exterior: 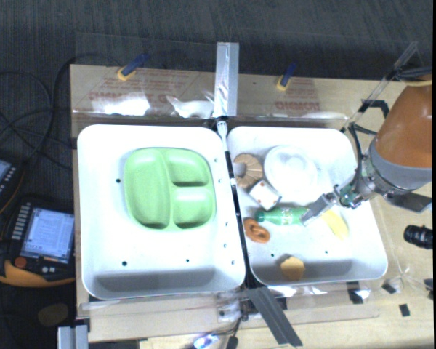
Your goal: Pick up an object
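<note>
Down in the right bin [370, 264], the claw [314, 211] hangs low at the right end of a green bottle [282, 216] — its grey tips at or just beside that end, though whether they are spread, pinched, or gripping anything cannot be told from this slant. The bottle lies on its side near the bin's middle. Just right of the bottle sits a pale yellow piece [337, 224], close under the arm [403, 140]. Above the bottle rests a white bowl [291, 170], with a small white block [264, 193] just up-left of the bottle and a round wooden disc [248, 168] beyond that. An orange ring [256, 231] lies at the bottle's lower left — a tan lump [292, 267] sits well below. Far left of the bottle, the left bin [94, 267] holds a green divided tray [169, 187].
</note>
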`<act>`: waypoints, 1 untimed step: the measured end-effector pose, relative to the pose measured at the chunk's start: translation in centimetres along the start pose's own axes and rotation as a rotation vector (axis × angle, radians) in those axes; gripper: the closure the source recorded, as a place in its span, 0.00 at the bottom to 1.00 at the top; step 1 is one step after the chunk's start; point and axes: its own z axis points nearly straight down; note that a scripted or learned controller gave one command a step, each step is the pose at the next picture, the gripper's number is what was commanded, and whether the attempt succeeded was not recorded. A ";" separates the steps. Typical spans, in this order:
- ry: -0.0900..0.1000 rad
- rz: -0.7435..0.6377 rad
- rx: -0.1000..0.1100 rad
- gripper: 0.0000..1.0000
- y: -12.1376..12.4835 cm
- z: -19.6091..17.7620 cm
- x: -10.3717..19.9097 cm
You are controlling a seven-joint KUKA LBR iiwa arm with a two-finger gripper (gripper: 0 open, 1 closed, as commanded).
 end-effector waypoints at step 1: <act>-0.001 -0.064 -0.003 0.00 -1.6 13.6 -4.2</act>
